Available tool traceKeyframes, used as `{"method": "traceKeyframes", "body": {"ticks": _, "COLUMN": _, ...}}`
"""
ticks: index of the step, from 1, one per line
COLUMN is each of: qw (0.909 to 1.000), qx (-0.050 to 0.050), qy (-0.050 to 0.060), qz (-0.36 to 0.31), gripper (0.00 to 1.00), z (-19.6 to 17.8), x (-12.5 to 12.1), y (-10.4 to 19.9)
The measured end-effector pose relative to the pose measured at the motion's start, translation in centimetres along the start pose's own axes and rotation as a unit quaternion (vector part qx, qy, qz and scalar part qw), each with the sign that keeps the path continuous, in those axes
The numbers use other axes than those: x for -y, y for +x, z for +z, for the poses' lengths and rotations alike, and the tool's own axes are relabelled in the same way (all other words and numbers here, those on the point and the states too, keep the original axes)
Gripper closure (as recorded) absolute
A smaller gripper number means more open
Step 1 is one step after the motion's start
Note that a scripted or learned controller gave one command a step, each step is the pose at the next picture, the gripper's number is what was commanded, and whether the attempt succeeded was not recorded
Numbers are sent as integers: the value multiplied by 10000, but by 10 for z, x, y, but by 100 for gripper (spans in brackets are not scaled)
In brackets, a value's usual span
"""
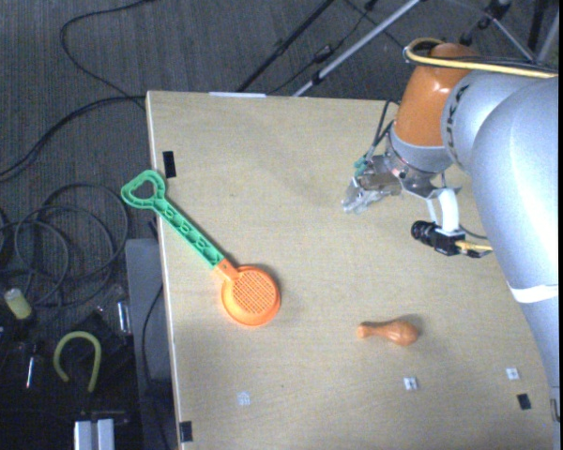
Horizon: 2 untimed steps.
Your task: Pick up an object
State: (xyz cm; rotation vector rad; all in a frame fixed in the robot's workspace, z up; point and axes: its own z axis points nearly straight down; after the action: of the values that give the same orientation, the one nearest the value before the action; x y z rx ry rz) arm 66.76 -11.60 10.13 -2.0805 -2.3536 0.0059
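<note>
Carpet (66, 73), dark grey, covers the floor around the rig, with black cables (38, 223) looping across it at left and metal stand legs (385, 22) crossing at the top. No brand, label or writing can be read anywhere. Next in size, the pale wooden worktop (300, 157) fills the middle, marked with a few small black and white tags near its edges. The grey arm (516, 186) with its orange band comes in from the right. Its gripper (361, 195) hangs over the upper middle of the worktop; whether the fingers are spread or pressed together cannot be told. A strainer (216, 261), green handle and round orange mesh head, lies at left. An orange drumstick-shaped toy (390, 331) lies lower right, well apart from the gripper.
</note>
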Motion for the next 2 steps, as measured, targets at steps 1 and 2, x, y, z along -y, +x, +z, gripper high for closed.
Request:
{"method": "traceKeyframes", "body": {"ticks": 1, "qw": 10000, "qx": 1, "qy": 1, "qz": 0, "gripper": 0, "z": 0, "x": 0, "y": 0}}
{"method": "traceKeyframes", "body": {"ticks": 2, "qw": 9989, "qx": -2, "qy": -3, "qz": -472, "gripper": 0, "z": 18, "x": -2, "y": 18}}
